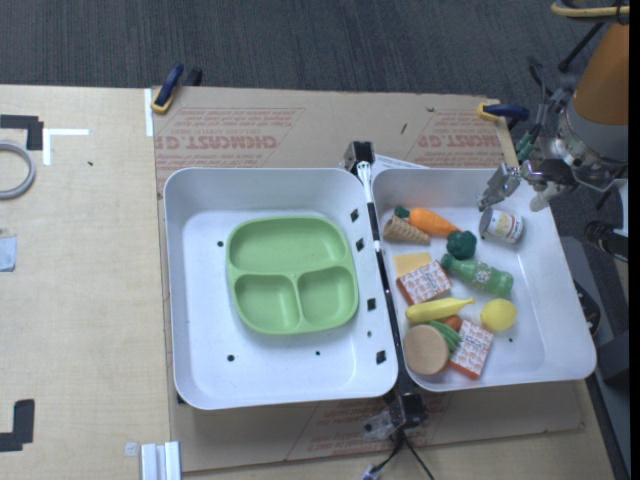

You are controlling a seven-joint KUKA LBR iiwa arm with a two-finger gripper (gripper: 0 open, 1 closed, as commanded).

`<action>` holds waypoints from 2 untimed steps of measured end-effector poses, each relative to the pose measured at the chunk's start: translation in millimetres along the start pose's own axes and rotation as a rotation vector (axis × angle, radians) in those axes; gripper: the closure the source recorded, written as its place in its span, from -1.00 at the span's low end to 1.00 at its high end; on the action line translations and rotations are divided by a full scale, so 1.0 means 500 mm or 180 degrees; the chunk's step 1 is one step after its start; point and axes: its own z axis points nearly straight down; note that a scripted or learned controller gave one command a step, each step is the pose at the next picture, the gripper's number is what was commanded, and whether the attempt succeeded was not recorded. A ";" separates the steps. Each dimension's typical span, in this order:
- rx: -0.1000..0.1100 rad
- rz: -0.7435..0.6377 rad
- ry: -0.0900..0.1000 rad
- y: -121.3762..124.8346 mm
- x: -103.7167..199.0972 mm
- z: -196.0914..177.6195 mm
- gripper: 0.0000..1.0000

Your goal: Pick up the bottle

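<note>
Above the right bin's (560, 268) far corner, the gripper (497, 203) is being held spread; it should be centred over the green bottle (478, 274) before being lowered.

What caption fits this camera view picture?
Robot gripper hovers over toy food near a green bottle in the right bin.

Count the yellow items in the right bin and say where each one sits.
3, unless others lie hidden in the pile. The cheese slice is near the bin's left wall, the banana lies below it mid-bin, and the lemon sits right of the banana.
</note>
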 end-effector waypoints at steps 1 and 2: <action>-0.0002 -0.0006 -0.0003 0.001 -0.001 -0.019 1.00; 0.0000 0.0325 -0.0001 -0.206 -0.094 -0.101 1.00</action>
